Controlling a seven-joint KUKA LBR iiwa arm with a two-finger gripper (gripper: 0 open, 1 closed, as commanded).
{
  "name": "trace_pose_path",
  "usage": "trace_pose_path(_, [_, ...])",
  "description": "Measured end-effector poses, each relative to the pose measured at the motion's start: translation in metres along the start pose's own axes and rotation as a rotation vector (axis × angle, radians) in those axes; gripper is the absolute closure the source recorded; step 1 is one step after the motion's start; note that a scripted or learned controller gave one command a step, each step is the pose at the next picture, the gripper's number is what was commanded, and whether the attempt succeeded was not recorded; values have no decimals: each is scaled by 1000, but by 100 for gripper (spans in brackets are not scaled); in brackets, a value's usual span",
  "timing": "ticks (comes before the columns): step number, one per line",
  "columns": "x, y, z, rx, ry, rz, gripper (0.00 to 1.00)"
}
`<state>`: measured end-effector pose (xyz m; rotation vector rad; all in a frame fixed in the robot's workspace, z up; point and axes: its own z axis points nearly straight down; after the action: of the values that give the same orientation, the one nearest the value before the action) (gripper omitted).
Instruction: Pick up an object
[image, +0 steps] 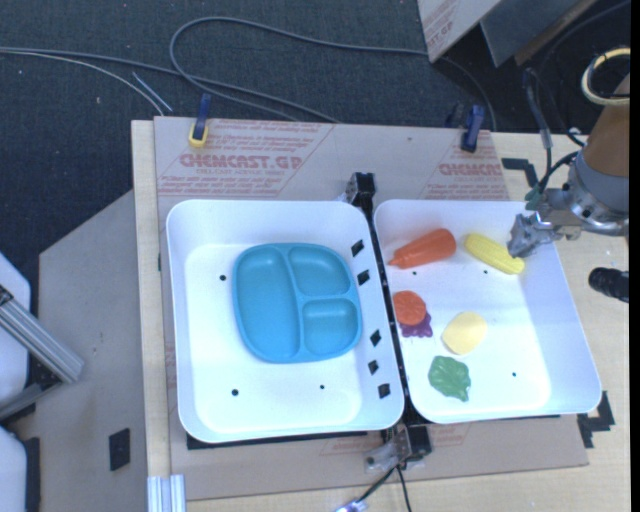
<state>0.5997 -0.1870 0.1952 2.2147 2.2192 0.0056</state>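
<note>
Right bin (560, 310) holds five toy foods: orange carrot (423, 248), yellow corn cob (494, 254), a small orange-and-purple piece (411, 311), a pale yellow rounded piece (464, 332), a green leafy piece (449, 377). Left bin (195, 330) carries a blue divided plate (297, 301). Both bins sit on the tabletop (150, 300).

Likely target: the corn cob, lying at a slant in the right bin's upper part, just right of the carrot. It looks like hollow moulded plastic, so probably light and stiff, with a smooth and somewhat slippery skin; not fragile. Rounded and elongated, it would likely roll if nudged. Best hold is judged to be across its short axis near mid-length, one finger on each long side.

Pincer (524, 238) hangs low at the cob's right end, touching it or just beside it; which one cannot be told. Whether it is spread or clenched cannot be told either. Nothing is seen lifted.
</note>
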Motion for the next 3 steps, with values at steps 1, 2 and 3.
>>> trace_pose_path(1, [1, 2, -44, 1, 0, 0, 100])
trace_pose_path(2, [59, -7, -42, 9, 4, -3, 100])
trace_pose_path(3, [115, -30, -32, 11, 6, -3, 100])
